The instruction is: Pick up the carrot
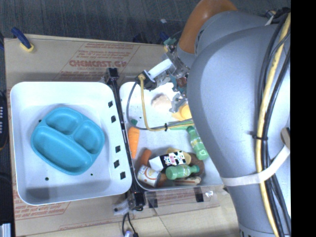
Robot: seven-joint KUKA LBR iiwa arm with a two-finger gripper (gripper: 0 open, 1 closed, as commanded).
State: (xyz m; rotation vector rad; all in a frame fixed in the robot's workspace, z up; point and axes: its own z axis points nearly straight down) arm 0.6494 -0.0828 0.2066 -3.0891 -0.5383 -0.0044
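Note:
The orange carrot (133, 139) lies lengthwise against the left wall of the right bin (129, 94), its tip pointing toward the front. My gripper (177, 97) hangs over the back half of that bin, up and to the right of the carrot and apart from it. A pale pinkish object (160, 101) lies just left of the gripper. The bulky grey arm (237, 107) covers the bin's right side.
The left bin (19, 132) holds a blue divided plate (67, 139). Crowded at the right bin's front are two green bottles (181, 172) (197, 143), a black-and-white box (172, 159), a small can (147, 175) and a yellow item (185, 113). A cable (144, 110) loops over the bin.

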